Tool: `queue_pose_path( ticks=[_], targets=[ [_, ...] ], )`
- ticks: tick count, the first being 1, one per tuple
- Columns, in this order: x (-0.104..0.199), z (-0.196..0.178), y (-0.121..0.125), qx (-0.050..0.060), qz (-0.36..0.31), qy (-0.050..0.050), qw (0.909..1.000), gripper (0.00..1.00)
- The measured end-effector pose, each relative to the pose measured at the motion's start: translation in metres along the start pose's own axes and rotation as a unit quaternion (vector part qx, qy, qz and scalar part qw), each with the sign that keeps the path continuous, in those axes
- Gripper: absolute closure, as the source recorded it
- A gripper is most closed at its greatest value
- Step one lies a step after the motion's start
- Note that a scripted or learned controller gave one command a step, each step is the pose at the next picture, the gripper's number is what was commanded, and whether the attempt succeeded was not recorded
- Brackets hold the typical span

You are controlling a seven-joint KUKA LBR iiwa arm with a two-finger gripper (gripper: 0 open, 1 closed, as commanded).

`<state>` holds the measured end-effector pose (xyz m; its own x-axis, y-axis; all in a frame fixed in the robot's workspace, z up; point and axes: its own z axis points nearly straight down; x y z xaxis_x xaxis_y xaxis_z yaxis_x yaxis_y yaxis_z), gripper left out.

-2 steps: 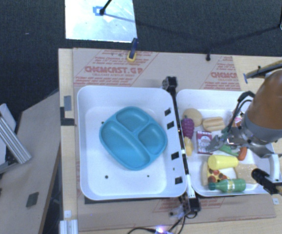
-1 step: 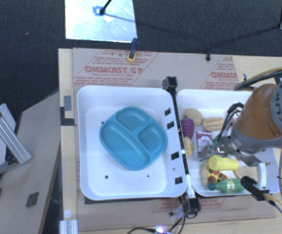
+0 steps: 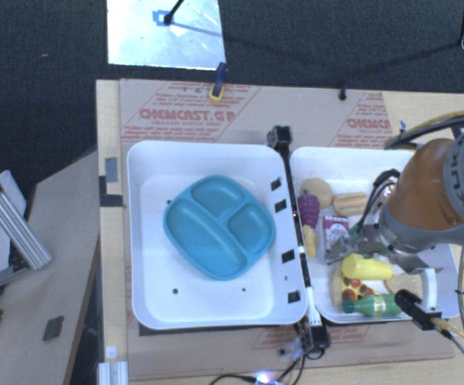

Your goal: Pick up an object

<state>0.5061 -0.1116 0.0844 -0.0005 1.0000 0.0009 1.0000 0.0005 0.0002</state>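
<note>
The right bin (image 3: 346,154) holds several toy foods: a beige roll (image 3: 316,189), a purple piece (image 3: 308,210), a tan bun (image 3: 350,203), a red-and-white packet (image 3: 334,229), a yellow fruit (image 3: 367,268), a green bottle (image 3: 374,304) and a small red-and-orange piece (image 3: 349,292). My gripper (image 3: 348,247) hangs low in this bin, just right of the packet and directly above the yellow fruit's near end. The grey wrist and its orange band (image 3: 423,184) hide the bin's right half.
In the left bin (image 3: 140,215) a blue divided plate (image 3: 218,226) lies flat in the middle. A black divider with clips (image 3: 290,215) runs between the two bins. A black part of the arm (image 3: 415,307) overhangs the right bin's front edge.
</note>
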Motion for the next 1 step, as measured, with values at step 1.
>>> queue_pose_path(
  ticks=[1],
  targets=[
    [0.0,-0.0106,0.0007,-0.001,0.0,0.0,1.0,1.0]
  ],
)
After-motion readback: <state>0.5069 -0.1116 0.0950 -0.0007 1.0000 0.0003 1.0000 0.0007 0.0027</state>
